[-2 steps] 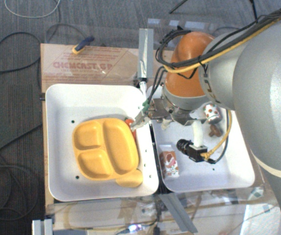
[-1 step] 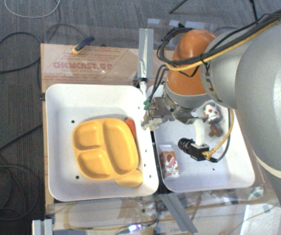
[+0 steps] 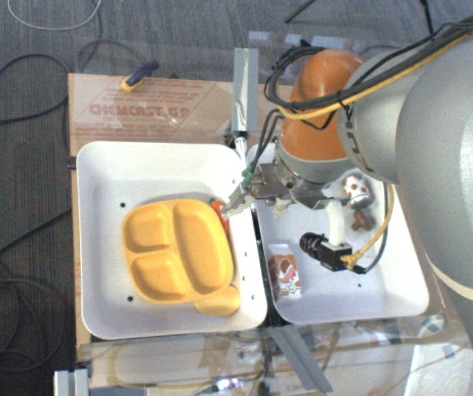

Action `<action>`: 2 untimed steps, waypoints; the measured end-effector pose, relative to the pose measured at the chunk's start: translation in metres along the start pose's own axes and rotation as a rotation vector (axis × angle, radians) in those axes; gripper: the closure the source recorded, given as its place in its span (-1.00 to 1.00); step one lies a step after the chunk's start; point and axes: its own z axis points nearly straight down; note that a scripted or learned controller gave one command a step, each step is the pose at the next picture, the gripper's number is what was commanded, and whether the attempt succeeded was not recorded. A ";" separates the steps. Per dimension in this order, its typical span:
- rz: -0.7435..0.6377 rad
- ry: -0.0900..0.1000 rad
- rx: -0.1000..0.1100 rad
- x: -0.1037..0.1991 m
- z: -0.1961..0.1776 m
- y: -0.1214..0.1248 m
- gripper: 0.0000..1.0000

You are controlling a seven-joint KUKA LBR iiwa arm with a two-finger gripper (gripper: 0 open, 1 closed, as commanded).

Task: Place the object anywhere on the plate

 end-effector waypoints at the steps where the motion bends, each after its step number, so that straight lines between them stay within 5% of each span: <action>1: 0.001 0.000 0.004 -0.001 -0.008 0.000 1.00; 2: 0.001 0.000 0.004 -0.001 -0.008 0.000 -1.00</action>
